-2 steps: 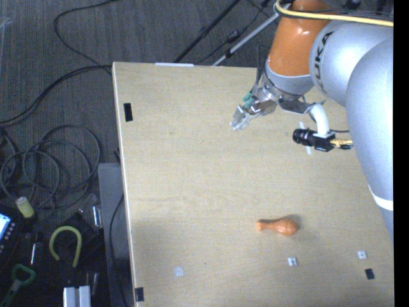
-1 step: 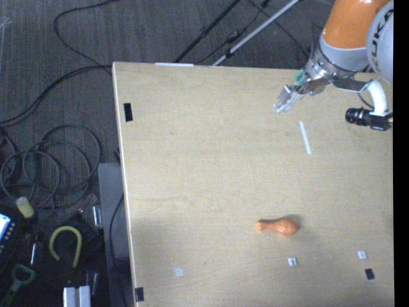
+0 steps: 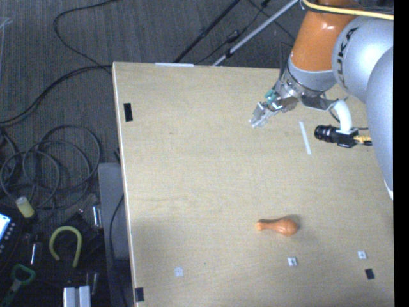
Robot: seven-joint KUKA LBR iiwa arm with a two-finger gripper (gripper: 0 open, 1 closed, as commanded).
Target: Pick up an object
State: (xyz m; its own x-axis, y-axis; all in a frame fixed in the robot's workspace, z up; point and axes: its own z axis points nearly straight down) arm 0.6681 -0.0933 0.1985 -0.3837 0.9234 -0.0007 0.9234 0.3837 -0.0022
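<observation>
Lying well below gripper: orange object.

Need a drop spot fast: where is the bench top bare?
Bare: the wide left stretch of the pale wooden bench top, between the black tape mark and the orange pear-shaped object. Crowded: top right, by the hand and white strip.

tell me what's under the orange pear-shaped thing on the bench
The orange pear-shaped object lies on its side directly on the bare tan bench top. The contact patch beneath it is covered.
</observation>
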